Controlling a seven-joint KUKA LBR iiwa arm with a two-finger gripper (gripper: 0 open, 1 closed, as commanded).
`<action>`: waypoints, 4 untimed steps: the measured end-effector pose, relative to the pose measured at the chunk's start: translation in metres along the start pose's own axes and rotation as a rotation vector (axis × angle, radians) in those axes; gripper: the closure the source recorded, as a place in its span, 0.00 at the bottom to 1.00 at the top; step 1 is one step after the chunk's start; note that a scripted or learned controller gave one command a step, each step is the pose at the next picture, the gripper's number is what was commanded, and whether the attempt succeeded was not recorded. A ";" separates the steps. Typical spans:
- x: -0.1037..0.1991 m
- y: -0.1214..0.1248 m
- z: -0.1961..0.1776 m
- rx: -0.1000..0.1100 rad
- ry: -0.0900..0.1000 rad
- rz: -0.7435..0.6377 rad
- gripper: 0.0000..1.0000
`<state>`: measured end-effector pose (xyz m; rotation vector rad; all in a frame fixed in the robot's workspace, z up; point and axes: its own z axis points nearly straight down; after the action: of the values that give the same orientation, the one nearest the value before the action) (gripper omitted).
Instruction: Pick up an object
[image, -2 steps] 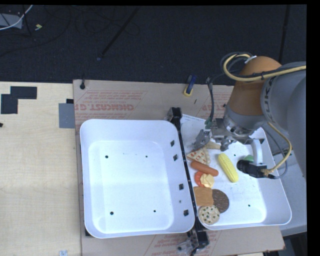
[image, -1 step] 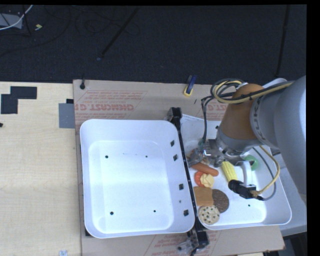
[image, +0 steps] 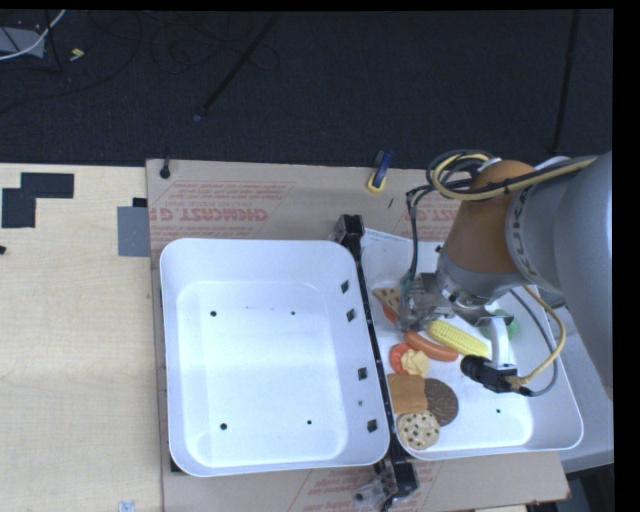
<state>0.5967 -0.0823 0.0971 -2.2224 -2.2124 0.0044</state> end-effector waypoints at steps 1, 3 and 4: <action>-0.006 0.028 -0.142 -0.020 -0.004 -0.006 1.00; 0.069 0.003 -0.299 -0.017 0.000 -0.010 1.00; 0.116 0.005 -0.341 -0.009 0.000 -0.010 1.00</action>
<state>0.6044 0.0329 0.4382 -2.2157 -2.2284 -0.0048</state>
